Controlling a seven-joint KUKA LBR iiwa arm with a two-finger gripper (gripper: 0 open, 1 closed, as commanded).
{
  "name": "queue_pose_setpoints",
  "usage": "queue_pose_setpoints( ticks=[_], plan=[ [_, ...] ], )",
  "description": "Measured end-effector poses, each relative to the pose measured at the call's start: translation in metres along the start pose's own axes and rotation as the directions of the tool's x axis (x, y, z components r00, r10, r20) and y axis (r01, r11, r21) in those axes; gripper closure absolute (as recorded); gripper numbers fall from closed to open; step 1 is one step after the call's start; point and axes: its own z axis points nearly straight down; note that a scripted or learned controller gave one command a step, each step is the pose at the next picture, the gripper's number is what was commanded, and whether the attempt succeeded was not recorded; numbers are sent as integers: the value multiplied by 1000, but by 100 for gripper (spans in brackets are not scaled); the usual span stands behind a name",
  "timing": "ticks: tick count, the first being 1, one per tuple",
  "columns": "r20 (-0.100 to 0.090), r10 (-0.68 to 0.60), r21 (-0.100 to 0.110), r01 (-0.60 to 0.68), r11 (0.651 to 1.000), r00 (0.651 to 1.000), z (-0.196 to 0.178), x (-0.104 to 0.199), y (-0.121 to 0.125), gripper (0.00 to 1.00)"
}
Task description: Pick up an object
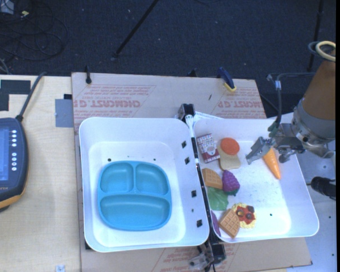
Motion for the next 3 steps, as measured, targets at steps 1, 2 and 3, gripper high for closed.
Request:
queue_pose_setpoints(
  ticks=[1, 2, 3],
  plan=[
    [-3, -1, 13, 1, 1000, 1000, 178, 24, 0, 0],
    [3, -3, -5, 3, 1000, 1000, 178, -9, 64, 0],
    [1, -3, -5, 3, 1000, 1000, 178, 5, 113, 0]
  ],
)
